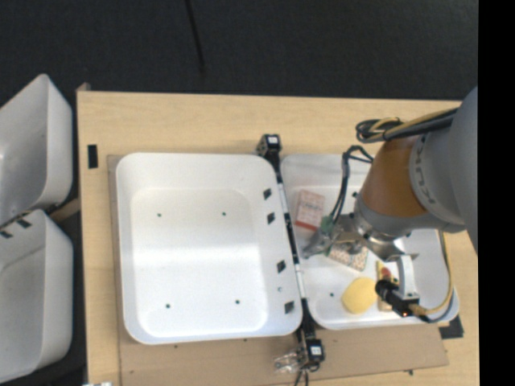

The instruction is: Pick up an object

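Approach step: hand [322, 244], grip state unclear, low in right bin [318, 167] beside patterned packet [309, 207]; next, close and lift.

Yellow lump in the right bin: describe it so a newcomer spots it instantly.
Start at the right bin, under the grey arm. Near that bin's front edge lies a rounded yellow object. Its neighbours are a flat pinkish-white packet further back and a speckled piece by the gripper; it alone is plain yellow.

Yellow lump [360, 295] in right bin [318, 167]
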{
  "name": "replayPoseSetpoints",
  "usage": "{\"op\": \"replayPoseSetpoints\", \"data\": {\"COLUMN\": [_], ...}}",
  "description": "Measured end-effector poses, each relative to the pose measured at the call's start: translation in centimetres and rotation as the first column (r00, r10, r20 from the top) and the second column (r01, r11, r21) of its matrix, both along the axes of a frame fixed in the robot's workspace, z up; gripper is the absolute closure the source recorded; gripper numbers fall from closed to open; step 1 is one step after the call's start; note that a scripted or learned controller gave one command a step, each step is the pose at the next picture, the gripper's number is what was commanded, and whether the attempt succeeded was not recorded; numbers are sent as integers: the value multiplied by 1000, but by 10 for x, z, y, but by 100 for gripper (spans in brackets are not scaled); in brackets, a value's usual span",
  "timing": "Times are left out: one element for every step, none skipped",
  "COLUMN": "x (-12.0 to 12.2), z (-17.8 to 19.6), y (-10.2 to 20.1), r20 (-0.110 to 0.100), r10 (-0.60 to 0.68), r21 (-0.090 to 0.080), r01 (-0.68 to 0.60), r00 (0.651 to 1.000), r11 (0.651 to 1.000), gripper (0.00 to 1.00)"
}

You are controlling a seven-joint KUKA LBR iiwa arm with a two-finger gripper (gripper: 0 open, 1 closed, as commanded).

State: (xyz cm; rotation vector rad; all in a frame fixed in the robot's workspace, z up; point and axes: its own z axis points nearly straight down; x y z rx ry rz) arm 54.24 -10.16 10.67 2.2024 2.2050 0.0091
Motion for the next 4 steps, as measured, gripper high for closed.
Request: {"op": "replayPoseSetpoints", "data": {"x": [48,50,77,90], "z": [2,16,100,258], "y": [1,-1,61,140], "r20": [-4,10,-9,0], "r10": [1,-1,6,11], "r21": [7,3,13,17], "r01": [-1,1,-6,-11], "r00": [1000,1000,1000,1000], "r11": [1000,1000,1000,1000], "gripper": [0,100,100,100]}}
